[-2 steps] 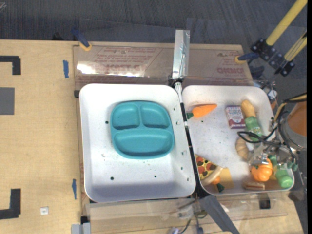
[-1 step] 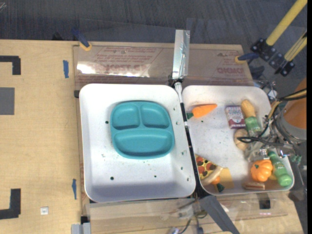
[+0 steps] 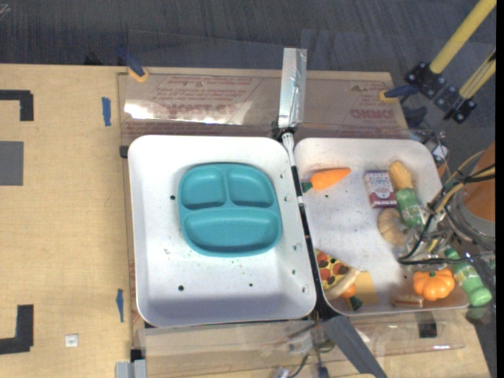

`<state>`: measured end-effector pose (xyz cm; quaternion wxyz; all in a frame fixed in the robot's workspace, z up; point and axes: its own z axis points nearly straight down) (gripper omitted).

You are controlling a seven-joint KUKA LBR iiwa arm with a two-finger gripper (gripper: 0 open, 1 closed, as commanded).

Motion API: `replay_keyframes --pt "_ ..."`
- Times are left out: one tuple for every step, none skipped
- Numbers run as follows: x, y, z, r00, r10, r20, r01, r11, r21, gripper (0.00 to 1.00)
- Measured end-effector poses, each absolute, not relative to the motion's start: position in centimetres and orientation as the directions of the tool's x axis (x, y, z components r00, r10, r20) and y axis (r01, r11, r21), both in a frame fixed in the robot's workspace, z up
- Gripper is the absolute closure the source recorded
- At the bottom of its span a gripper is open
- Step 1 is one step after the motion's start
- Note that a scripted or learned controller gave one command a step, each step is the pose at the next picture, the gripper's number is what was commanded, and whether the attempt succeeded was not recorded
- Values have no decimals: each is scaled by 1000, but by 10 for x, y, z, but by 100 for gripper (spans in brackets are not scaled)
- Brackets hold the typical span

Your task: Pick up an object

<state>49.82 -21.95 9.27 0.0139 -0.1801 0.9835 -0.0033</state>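
Left bin (image 3: pixel 150 235): one teal divided plate (image 3: pixel 229 209), centred. Right bin (image 3: pixel 346 219): carrot (image 3: pixel 329 179) at upper left, small red carton (image 3: pixel 380 188), pizza slice (image 3: pixel 339 275) at lower left, orange pumpkin (image 3: pixel 435 283) at lower right. Gripper (image 3: pixel 429 239): at the right rim among dark cables, apparently above the pumpkin; whether it is open or closed cannot be told.

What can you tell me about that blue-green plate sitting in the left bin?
The teal plate is a rounded, divided tray, seemingly smooth plastic, with three compartments: two smaller ones at the far side and one wide one nearer the camera. It lies flat, right side up, near the middle of the left white bin. Only the bin floor touches it.
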Motion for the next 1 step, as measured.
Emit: replay_keyframes --pt "498 -206 90 -745 -667 -15 -667 745 -13 100"
